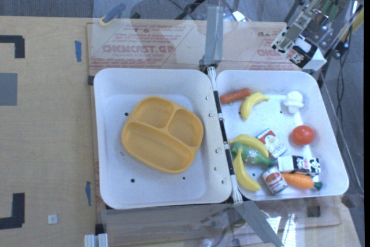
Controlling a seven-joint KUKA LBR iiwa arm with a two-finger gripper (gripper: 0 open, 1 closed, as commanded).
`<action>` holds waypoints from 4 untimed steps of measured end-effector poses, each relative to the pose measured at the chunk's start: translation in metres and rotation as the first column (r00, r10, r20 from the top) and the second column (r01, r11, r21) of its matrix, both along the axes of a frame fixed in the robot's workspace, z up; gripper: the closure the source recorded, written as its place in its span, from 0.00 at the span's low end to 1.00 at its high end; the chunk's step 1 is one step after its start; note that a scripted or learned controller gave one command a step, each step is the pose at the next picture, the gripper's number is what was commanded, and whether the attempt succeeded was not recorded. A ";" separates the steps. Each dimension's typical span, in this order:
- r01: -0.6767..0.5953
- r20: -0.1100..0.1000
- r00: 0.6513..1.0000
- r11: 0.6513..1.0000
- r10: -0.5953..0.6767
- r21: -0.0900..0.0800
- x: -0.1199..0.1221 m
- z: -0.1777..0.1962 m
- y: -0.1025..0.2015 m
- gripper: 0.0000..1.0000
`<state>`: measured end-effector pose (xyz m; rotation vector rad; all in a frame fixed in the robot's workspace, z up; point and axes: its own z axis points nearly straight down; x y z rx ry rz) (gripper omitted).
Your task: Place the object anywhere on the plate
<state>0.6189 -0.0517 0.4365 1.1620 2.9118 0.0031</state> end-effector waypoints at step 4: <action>-0.177 -0.006 0.984 0.984 0.177 0.000 -0.083 -0.033 -0.022 1.00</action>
